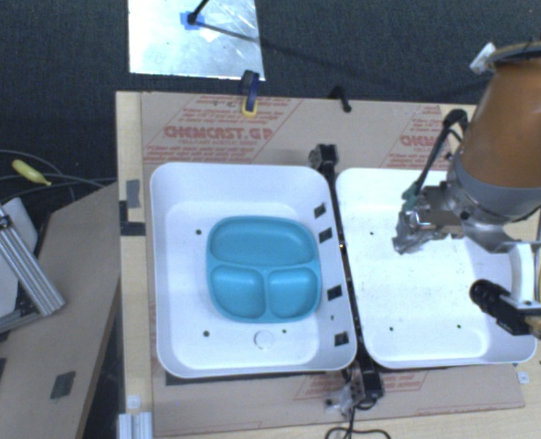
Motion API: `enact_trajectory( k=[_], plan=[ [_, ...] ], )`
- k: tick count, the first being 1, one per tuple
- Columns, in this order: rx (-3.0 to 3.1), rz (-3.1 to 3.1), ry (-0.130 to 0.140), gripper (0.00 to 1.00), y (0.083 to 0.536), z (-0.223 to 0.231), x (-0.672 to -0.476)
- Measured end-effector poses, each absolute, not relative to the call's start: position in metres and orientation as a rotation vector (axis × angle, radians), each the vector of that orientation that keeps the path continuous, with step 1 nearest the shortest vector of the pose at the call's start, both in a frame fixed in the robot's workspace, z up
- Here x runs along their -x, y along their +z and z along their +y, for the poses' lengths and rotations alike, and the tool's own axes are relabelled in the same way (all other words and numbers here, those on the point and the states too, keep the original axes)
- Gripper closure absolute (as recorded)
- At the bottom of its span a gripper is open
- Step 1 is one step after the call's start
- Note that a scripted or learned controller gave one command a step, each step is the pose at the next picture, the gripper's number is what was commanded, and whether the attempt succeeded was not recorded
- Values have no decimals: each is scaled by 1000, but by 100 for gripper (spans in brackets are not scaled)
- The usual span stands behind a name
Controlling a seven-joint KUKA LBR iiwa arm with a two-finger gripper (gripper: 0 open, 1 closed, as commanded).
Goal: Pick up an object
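Blue three-compartment tray (262,268) lying flat in left white bin (175,245), claw (409,231) well apart from it over right white bin (435,337), finger state indiscernible, grey arm (517,144) entering from right, table (280,126) beneath.

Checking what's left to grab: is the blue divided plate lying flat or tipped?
Flat. The blue divided plate lies right side up on the left bin's floor, its three compartments facing the camera.

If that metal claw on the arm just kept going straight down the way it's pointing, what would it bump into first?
Most likely the bare white floor of the right bin. The gripper points down over it, and nothing seems to lie beneath. Its height above the floor is hard to judge from this slanted view.
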State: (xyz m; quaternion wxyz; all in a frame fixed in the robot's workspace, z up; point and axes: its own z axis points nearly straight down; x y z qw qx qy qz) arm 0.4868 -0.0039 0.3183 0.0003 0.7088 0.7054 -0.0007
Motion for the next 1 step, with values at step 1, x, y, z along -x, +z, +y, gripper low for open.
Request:
enact_trajectory(
  k=[1],
  plan=[
    [-2213, 2231, 3, 100, 317, 48, -487]
  ],
)
